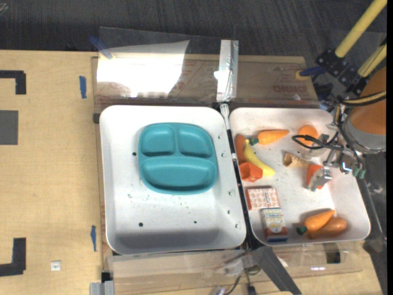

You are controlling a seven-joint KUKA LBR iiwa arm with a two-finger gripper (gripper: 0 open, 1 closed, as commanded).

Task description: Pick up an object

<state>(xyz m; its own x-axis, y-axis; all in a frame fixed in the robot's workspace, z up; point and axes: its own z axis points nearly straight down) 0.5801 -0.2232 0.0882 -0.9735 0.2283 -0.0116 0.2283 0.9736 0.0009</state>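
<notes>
My gripper point(320, 178) hangs low over the right part of the right bin point(356, 201), below the grey wrist and its cables. A small red-orange piece point(312, 172) lies right against the gripper's tip; whether it is gripped is unclear. Around it lie a carrot point(272, 136), an orange point(307, 131), a yellow banana point(258, 160), an orange cup point(250, 173), a red-patterned box point(263, 197), a small carton point(273, 221) and a second carrot point(320, 220) at the front.
The left bin point(123, 214) holds a teal divided plate point(178, 157). A clear plastic sheet point(147, 69) and a metal strip point(227, 72) lie behind the bins. Yellow rods point(362, 23) cross the top right corner.
</notes>
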